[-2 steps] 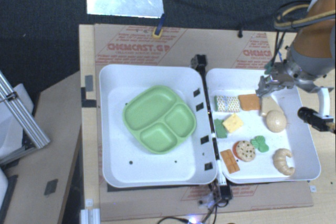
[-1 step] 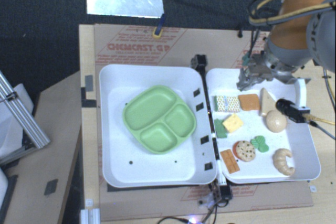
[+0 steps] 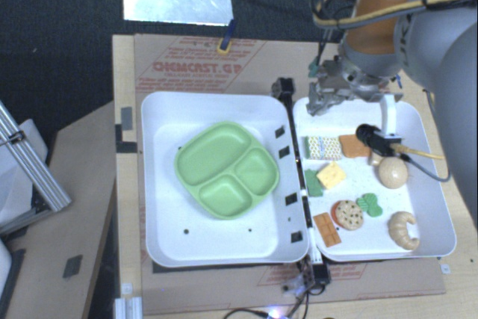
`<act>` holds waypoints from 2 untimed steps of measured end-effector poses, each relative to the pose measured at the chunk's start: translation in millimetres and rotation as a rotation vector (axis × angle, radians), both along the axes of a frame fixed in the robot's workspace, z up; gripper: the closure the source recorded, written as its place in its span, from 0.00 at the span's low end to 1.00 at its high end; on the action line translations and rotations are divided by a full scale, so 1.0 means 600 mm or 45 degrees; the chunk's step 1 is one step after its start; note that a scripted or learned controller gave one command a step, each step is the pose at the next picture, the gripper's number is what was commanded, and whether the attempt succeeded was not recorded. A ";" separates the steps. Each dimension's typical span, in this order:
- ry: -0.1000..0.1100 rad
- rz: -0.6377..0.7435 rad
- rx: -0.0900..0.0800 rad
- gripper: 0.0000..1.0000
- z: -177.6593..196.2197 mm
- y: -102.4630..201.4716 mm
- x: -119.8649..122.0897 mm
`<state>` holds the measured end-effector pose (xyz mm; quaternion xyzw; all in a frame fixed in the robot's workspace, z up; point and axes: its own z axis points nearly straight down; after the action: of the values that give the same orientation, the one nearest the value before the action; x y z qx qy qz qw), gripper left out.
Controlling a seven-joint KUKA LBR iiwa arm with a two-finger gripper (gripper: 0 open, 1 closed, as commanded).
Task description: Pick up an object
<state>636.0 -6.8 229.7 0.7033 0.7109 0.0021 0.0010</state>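
Progress on the pick looks close to nil from where I stand: every item lies on the floor of a bin, and I see nothing raised off it. The gripper (image 3: 323, 102) hangs over the far left corner of the right bin (image 3: 431, 192), near the divider between the two bins. Whether the claw is released or clenched I cannot tell; it is too small and grey against the wrist to read.

The candidates are all toy foods in that right bin. Closest to the gripper, just on its near side, is a striped wafer (image 3: 323, 147), with an orange cracker (image 3: 352, 146) touching it on the right. Nearer lie a yellow cheese wedge (image 3: 331, 175) and a small green piece (image 3: 313, 184) beside it. A pale egg-shaped bun (image 3: 393, 172) sits to the right of the cheese. Along the near part are a chocolate-chip cookie (image 3: 348, 214), a green leafy piece (image 3: 369, 205), an orange biscuit (image 3: 326, 228) and a croissant (image 3: 404, 229).

The left bin (image 3: 160, 160) holds a green divided plate (image 3: 226, 169), well apart from the arm.

By my reckoning the whole job remains: line up over one item, descend, close on it and lift. The wafer seems the likeliest target.
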 end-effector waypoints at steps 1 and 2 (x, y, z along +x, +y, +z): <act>0.001 -0.004 -0.001 1.00 0.007 0.038 0.009; 0.004 -0.013 -0.003 1.00 -0.016 0.020 0.005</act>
<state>639.0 5.1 220.3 0.7070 0.7072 0.0001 0.0008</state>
